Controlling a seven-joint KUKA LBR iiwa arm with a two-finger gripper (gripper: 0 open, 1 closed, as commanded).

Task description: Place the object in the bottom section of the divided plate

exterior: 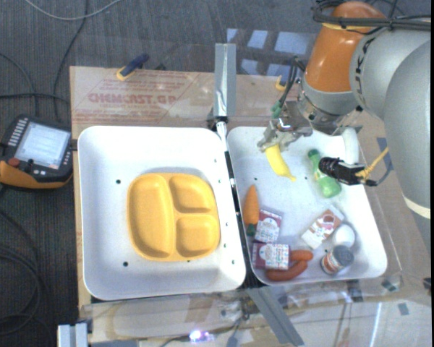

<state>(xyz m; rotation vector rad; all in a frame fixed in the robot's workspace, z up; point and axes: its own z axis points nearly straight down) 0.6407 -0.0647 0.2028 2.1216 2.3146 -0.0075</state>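
Note:
A yellow divided plate [175,215] lies in the left white bin [101,157]. It has one large section on its left and two smaller ones on its right. A yellow banana [280,164] lies at the far left of the right bin [369,244]. My gripper [278,138] hangs right over the banana's far end, at or just above it. I cannot tell whether it touches the banana. The grey arm with its orange band [340,42] reaches in from the upper right.
The right bin also holds a carrot [252,204], a green bottle [325,176], red sausages [289,266], several snack packets [267,230] and a small can [334,259]. A metal divider [231,186] separates the bins. A teach pendant [35,152] lies left of the bench.

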